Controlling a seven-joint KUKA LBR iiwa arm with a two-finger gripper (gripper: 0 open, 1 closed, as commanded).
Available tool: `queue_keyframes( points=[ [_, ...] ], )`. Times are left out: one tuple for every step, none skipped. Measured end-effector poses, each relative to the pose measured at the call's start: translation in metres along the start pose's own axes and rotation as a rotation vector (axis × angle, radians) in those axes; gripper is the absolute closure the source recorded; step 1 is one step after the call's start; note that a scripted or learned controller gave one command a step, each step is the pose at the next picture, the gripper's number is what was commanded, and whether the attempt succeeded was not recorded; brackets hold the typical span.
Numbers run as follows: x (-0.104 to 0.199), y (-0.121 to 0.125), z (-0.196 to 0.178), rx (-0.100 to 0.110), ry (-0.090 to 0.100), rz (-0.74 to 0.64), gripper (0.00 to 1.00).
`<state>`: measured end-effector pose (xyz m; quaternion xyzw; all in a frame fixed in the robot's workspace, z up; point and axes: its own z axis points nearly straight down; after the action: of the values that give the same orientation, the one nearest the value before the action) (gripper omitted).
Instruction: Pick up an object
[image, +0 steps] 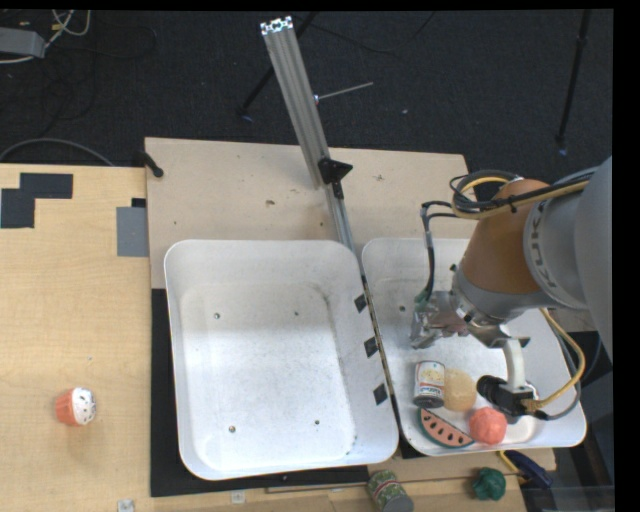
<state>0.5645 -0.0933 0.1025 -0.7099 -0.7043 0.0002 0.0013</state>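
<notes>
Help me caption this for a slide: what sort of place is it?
Probably a robotics lab: a robot arm reaches over two white bins on a bench, toy food lies in one, and cables trail across the dark floor.

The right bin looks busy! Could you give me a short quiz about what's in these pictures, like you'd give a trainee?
1. True or false: the watermelon slice lies in the left bin.
2. Which thing lies nearest the pincer? A) the small can B) the red ball C) the green toy
3. Fill in: the red-and-white toy lies on the wooden ____, outside both bins.

Key: 1 false, it lies in the right bin; 2 A; 3 table.
</notes>
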Motion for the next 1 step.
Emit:
queue_keyframes(
  points=[
    [-0.0073, -0.0047, -0.0449, -0.003, -0.002, 0.000, 1.00]
  ],
)
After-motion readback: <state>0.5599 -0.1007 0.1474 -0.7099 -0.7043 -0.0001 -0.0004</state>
